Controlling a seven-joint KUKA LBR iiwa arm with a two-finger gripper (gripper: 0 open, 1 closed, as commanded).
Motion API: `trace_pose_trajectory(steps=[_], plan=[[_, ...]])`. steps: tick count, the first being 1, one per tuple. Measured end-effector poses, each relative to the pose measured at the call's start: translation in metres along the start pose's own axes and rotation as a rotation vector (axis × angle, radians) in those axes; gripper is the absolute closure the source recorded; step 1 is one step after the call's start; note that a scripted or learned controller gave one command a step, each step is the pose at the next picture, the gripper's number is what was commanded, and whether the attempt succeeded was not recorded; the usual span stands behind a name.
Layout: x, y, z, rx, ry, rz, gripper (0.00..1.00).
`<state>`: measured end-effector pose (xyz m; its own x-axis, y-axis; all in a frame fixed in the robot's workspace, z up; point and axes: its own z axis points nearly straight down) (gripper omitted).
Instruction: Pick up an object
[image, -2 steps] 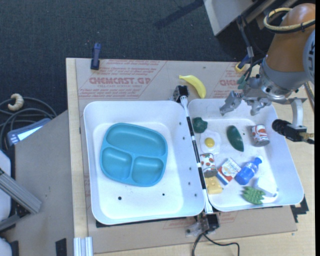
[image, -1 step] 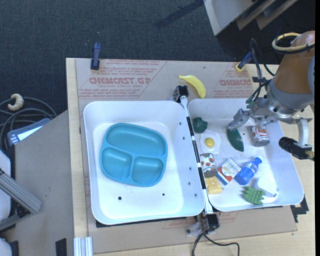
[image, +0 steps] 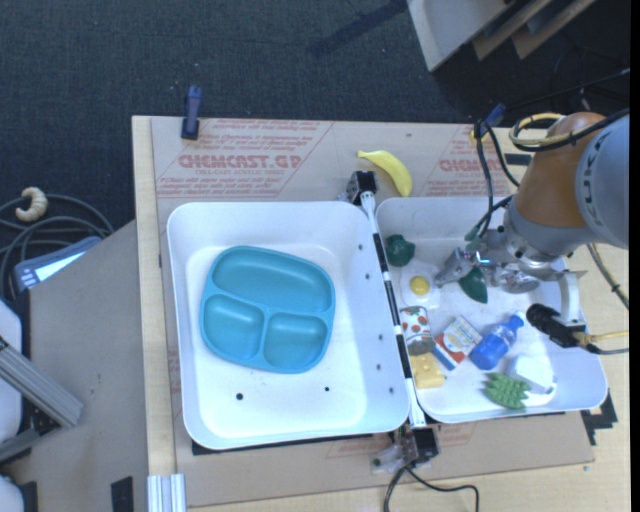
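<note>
Blue bottle (image: 494, 345) in the right bin (image: 585, 385), long axis slanting, cap up-right toward the arm. Beside it: dark green piece (image: 400, 249), yellow ball (image: 419, 286), printed packet (image: 414, 322), yellow block (image: 428, 370), green leafy toy (image: 507, 391). Gripper (image: 472, 272) low over the bin's far part, just above a green object (image: 474, 290); finger state impossible to tell. Left bin (image: 190, 400) holding a blue divided plate (image: 267, 309). Banana (image: 389, 170) on the board behind. Dark carpet beyond, cables at left.
</note>
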<state>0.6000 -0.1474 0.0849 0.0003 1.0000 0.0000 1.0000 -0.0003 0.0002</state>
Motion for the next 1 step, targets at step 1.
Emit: trace_pose_trajectory(steps=[1], plan=[[0.0000, 0.0004, -0.0101, -0.002, 0.000, 0.001, 1.00]])
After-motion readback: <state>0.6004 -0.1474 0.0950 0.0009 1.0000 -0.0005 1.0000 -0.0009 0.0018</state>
